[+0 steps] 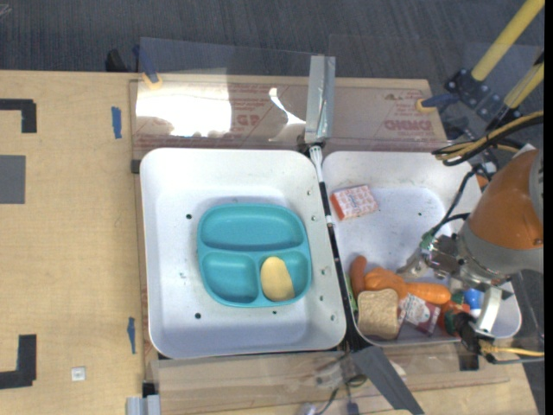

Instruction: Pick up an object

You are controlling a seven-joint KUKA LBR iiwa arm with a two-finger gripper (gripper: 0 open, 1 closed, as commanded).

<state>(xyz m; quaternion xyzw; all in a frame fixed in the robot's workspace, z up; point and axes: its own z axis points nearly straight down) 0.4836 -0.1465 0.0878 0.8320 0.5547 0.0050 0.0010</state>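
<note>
Lower right: bread slice [378, 311] and carrot [404, 284] in the right bin [393, 232], not lifted. Gripper [442, 269] low over the carrot, opening impossible to tell. Farther up, red packet [356, 201] lying apart. Seemingly yet to grasp and lift.

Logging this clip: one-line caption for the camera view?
Gripper hovers over carrots and bread slice in the right bin; a teal tray in the left bin holds a yellow potato.

The tan bench [69, 258] bears two shallow white bins side by side, left bin [164, 258] and right bin [393, 219].
</note>
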